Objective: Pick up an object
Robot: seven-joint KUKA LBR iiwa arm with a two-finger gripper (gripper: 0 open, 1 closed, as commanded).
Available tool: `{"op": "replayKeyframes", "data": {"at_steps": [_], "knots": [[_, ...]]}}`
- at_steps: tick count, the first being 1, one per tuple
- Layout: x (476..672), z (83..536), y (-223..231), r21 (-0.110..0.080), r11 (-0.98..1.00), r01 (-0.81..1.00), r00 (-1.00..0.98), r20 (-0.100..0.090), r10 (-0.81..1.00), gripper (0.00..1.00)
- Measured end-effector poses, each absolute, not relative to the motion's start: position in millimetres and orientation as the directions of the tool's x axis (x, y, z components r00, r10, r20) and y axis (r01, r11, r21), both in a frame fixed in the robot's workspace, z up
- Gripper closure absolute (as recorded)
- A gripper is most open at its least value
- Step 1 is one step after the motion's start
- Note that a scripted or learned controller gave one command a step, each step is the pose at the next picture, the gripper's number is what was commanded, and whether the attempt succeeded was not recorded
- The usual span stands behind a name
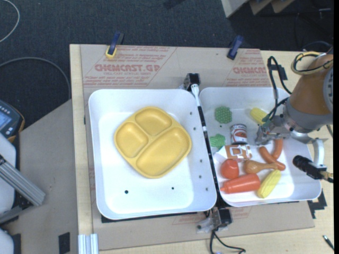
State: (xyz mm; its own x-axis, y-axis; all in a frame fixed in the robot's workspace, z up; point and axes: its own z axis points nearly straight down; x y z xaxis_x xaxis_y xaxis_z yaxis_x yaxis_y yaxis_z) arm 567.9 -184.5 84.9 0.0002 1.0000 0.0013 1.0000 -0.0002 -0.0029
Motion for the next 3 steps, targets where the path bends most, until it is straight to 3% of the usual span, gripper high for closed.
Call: {"op": "replayKeyframes", "data": {"at_steps": [1,2,3], "knots": [[520.0,84.9,-149.0,-0.002,-0.002,1.0,0.002,-0.003,1.0,1.0],[511.1,84.6,-163.5,-0.003,-0.001,1.0,0.001,0.002,1.0,1.0],[477.8,84.7,-177.2,-0.003,-0.002,1.0,0.002,0.002,1.0,1.0]]}}
